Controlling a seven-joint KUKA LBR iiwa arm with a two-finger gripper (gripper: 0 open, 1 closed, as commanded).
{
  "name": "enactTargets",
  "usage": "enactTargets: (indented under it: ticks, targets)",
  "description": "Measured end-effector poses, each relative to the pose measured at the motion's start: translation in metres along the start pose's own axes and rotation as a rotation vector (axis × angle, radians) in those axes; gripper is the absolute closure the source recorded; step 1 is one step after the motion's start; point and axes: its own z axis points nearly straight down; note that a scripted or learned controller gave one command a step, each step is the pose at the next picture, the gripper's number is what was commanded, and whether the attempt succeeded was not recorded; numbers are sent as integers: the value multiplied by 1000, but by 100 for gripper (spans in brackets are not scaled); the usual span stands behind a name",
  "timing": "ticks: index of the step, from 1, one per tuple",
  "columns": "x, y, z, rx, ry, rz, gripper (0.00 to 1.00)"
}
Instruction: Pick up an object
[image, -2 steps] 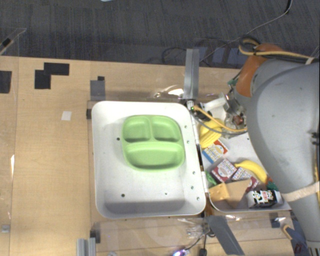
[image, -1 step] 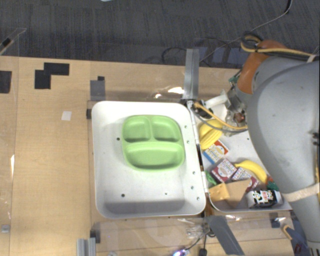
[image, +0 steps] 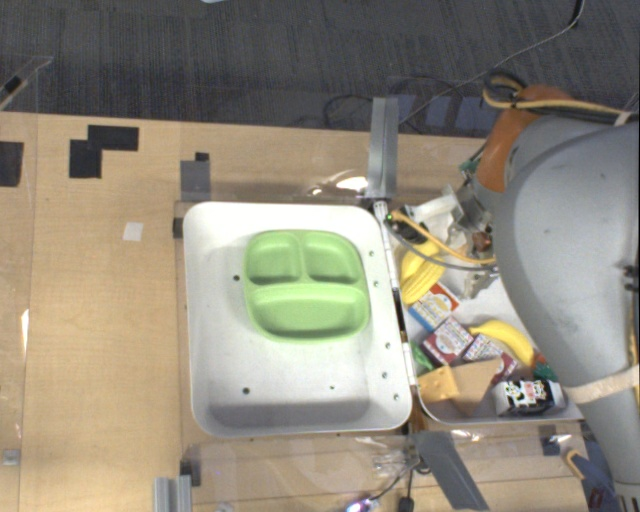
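The gripper (image: 468, 238) sits over the far end of the right bin (image: 470, 418); whether it is spread or closed cannot be told. Just beside it, against the bin's left wall, lies a yellow item (image: 420, 272). Further toward the near edge, a banana (image: 505, 340) lies curved, long axis running left to right, crowded by a red packet (image: 455, 345) and the arm (image: 570, 260). The left bin (image: 205, 300) holds a green divided plate (image: 305, 283), with bare floor all around it.

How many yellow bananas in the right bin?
2: one yellow banana beside the grey arm, a second banana against the white bin's inner wall. The arm may hide more.
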Motion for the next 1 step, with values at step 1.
enactTargets:
  ticks: [1]
  targets:
    - [-92,0,6,-7,22,-13,0]
